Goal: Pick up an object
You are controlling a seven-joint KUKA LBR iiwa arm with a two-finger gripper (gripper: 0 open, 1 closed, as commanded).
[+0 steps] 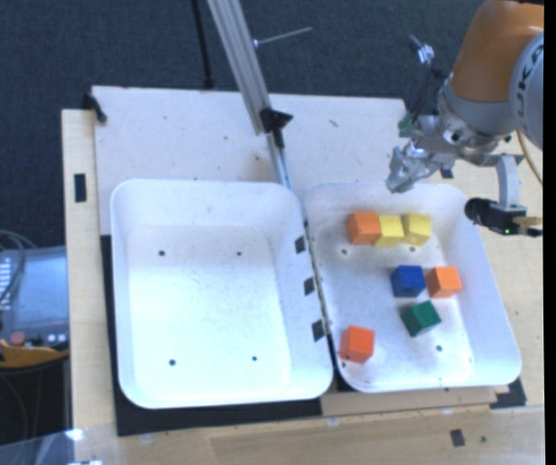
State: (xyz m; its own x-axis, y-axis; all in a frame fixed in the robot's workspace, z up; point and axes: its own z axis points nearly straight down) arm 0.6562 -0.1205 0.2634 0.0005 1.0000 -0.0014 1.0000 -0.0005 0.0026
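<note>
Six small blocks lie in the right bin [481, 352]: an orange block [363, 228] touching two yellow blocks [403, 230] in a row, a blue block [407, 280] beside another orange one [444, 281], a green block [419, 317], and a lone orange block [357, 343] near the divider. The gripper [403, 177] hangs above the bin's far edge, holding nothing; its finger spacing cannot be told. The left bin [133, 289] sits beside it.

A pale wooden desk [79, 260] stands on dark carpet [65, 27], with a slanted aluminium strut [239, 51] rising behind.
</note>
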